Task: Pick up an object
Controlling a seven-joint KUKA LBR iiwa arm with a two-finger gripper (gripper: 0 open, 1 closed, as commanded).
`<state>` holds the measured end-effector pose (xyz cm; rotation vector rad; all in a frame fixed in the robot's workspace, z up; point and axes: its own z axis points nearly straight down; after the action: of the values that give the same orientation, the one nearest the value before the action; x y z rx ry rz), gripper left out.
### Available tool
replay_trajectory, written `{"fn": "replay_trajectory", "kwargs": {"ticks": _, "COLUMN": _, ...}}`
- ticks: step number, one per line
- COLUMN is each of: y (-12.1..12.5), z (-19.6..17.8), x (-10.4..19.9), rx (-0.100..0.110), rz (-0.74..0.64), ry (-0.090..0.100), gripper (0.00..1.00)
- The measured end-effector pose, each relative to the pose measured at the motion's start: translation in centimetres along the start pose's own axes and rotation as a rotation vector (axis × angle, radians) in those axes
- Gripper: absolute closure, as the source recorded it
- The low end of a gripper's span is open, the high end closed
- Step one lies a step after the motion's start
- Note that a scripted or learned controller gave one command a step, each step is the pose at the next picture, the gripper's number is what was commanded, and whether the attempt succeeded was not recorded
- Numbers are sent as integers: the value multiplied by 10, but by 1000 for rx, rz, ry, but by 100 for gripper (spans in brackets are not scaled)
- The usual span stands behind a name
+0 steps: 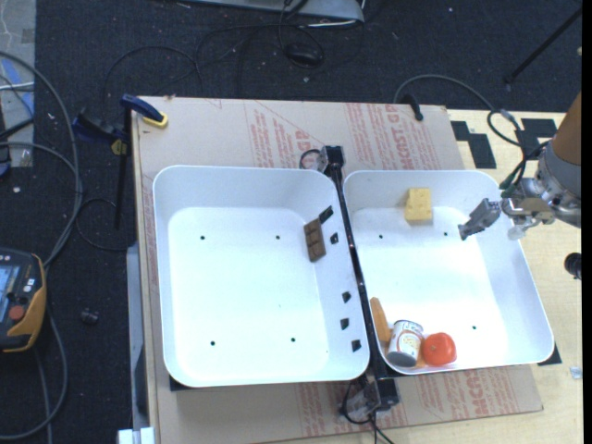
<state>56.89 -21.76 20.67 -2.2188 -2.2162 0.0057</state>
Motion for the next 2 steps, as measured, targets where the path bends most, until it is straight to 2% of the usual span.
{"fn": "replay_trajectory", "kwargs": {"ticks": 1, "y": 2, "z": -4, "x": 0, "rx": -7, "rz": -1, "ry": -2, "gripper": 0}}
{"fn": "replay_trajectory", "kwargs": {"ticks": 2, "y": -4, "z": 56, "x": 7, "rx": -1, "rz": -2, "ry": 0, "gripper": 0}}
